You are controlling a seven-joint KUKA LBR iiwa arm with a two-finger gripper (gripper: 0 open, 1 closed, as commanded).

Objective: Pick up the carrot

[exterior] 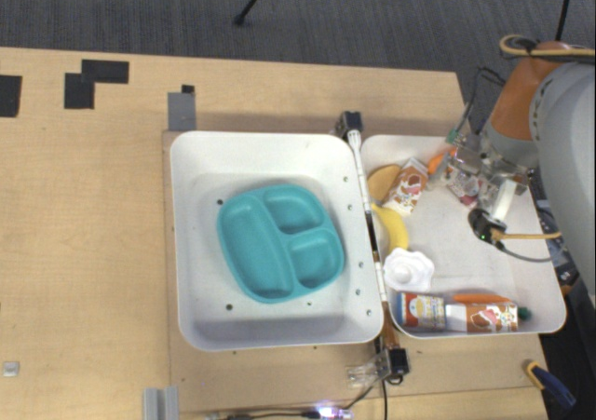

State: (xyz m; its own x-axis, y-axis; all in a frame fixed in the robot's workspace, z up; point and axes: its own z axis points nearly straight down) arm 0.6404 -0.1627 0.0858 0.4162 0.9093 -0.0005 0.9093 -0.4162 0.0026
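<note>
The carrot (438,164) appears as a small orange piece at roughly one o'clock in the right bin (549,316), lying just beside a small printed carton (407,187) and close to the pincer (468,181), which hangs over the bin's upper part below the arm's orange band (515,97). Whether the pincer is apart or together cannot be told from this slanted view, and nothing is visibly held. The main risk is crowding: the carton touches or nearly touches the carrot on its nine o'clock side, so a descent slightly off target may catch the carton instead, or nudge both away. The carrot is also small and partly masked by the wrist hardware, so a misjudged centre could leave the grasp closing on nothing. It lies near the bin's twelve o'clock wall, where a push might pin it against the rim. A banana (396,227) at nine o'clock in that bin, a white crumpled object (408,270) below it and a sauce bottle (456,313) along the six o'clock edge sit well apart and seem unlikely to interfere. The left bin (200,223) on the table (84,250) holds a teal divided plate (279,241), far from the action.
</note>
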